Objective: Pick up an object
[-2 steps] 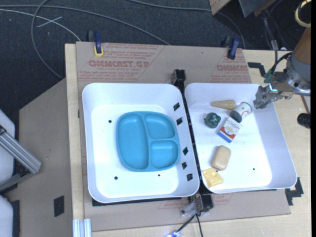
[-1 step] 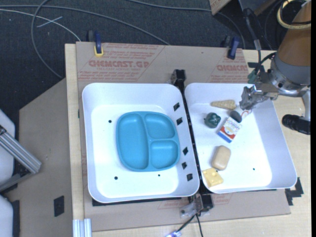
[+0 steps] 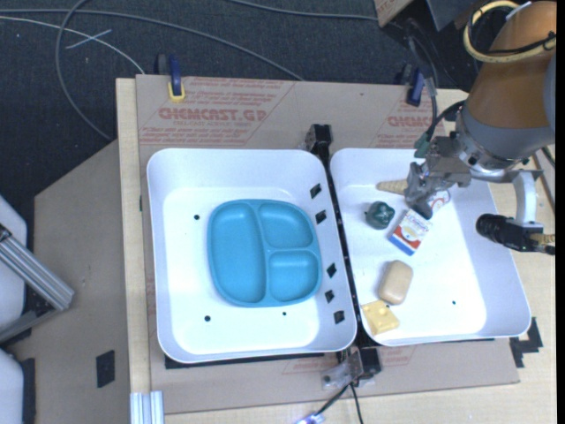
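The gripper [image 3: 425, 203] hangs low over the right bin [image 3: 494, 312], toward its far edge, and whether its fingers are spread or pressed together cannot be told from this slanted view; nothing shows between them. Just beneath and toward the near edge lies a small carton [image 3: 410, 232], red, white and blue, its long axis running diagonally from the fingers toward the bin's middle. A dark green lump [image 3: 380, 214] sits just beside it toward the divider, with a tan piece [image 3: 389, 185] beyond. Nearer the front edge rest a beige block [image 3: 395, 283] and a yellow wedge [image 3: 380, 317]. The carton looks the likeliest pick, almost directly below. The left bin [image 3: 177, 237] holds a blue tray [image 3: 263, 252].
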Motion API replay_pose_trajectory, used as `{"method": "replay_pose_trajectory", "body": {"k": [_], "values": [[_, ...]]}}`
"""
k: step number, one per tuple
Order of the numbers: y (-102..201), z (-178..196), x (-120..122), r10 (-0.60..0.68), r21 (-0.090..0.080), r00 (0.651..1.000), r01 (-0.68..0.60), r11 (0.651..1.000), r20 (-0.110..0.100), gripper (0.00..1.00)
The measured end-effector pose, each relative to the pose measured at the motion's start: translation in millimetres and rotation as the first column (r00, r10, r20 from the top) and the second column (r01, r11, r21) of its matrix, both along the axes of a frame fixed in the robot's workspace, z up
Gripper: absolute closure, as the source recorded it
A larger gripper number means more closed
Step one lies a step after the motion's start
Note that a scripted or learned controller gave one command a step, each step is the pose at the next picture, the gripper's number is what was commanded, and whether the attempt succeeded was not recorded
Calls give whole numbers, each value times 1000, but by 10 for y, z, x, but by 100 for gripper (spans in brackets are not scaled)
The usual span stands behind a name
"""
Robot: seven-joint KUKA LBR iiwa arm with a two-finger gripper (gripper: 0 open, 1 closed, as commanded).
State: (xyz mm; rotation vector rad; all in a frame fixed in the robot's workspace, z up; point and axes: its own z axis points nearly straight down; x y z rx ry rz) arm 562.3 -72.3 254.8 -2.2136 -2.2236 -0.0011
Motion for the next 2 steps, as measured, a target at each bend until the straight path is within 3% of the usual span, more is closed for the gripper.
{"method": "replay_pose_trajectory", "body": {"k": [2], "values": [[1161,9,-87,2,0,1000,-2,1000,1,100]]}}
